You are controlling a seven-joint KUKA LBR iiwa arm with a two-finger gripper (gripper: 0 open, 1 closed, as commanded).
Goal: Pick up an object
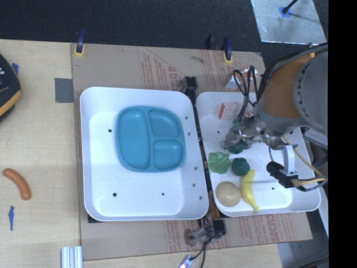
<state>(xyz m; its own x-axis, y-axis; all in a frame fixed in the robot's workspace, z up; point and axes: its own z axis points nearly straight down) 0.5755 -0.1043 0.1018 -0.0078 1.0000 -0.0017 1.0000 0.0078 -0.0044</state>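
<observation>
Right white bin [290, 204], contents: one yellow banana [248, 191], curved, long axis running from the bin's middle toward its near edge, tip at the near end; one dark green round piece [240, 166] just above the banana; one light green leafy piece [218, 162] left of that; one beige round item [228, 194] touching the banana's left side. Pincer [239, 143] sits low in this bin over a small dark green object [236, 148]; grip state not discernible. Left white bin [95, 149]: one blue divided plate [150, 138]. Table [39, 149], left of the bins: one sausage [18, 183].

Pale wooden bench [39, 149], brown cardboard sheet [139, 66], dark floor [139, 10].
</observation>
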